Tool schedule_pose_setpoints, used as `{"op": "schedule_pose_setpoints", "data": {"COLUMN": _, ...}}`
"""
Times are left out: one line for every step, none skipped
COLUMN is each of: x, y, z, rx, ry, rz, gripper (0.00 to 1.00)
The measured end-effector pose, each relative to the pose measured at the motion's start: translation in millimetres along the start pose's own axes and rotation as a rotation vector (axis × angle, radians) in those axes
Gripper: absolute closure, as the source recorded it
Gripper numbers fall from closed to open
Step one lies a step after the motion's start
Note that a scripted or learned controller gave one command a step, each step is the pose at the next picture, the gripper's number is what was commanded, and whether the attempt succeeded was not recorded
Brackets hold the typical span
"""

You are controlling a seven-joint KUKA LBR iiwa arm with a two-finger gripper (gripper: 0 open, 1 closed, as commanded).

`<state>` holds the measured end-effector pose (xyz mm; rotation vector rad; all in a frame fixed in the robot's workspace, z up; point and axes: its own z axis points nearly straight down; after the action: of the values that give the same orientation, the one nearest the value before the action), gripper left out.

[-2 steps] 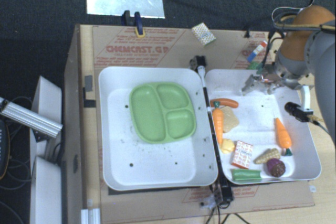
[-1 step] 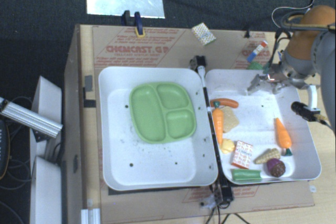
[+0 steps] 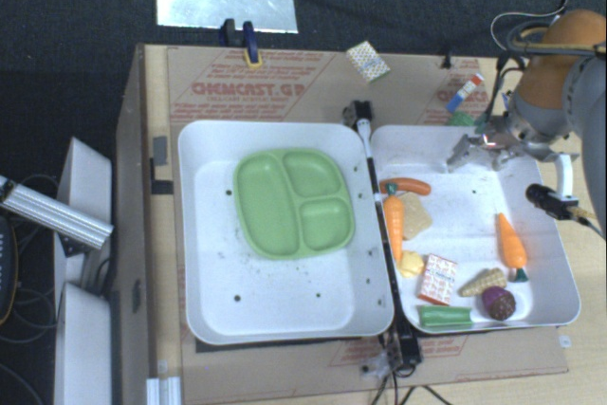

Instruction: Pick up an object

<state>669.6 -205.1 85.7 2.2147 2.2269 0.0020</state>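
Green block [image 3: 444, 316] nearest, at right bin's [image 3: 560, 253] front edge, beside purple ball [image 3: 499, 303] and carrot [image 3: 512, 242]; gripper [image 3: 482, 147] over bin's back, well apart from items; nothing held; finger spread impossible to tell; approach step; next: descend over one toy.

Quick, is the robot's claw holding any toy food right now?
Two-finger gripper: over the right white bin's far corner; nothing visibly between its fingers, open or shut cannot be told.
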Motion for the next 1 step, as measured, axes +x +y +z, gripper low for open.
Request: {"op": "schedule_pose_setpoints", "data": {"x": -0.6, "y": 1.3, "z": -11.7, "rx": -0.006, "ry": -0.004, "rz": -0.003, "gripper": 1.00}}
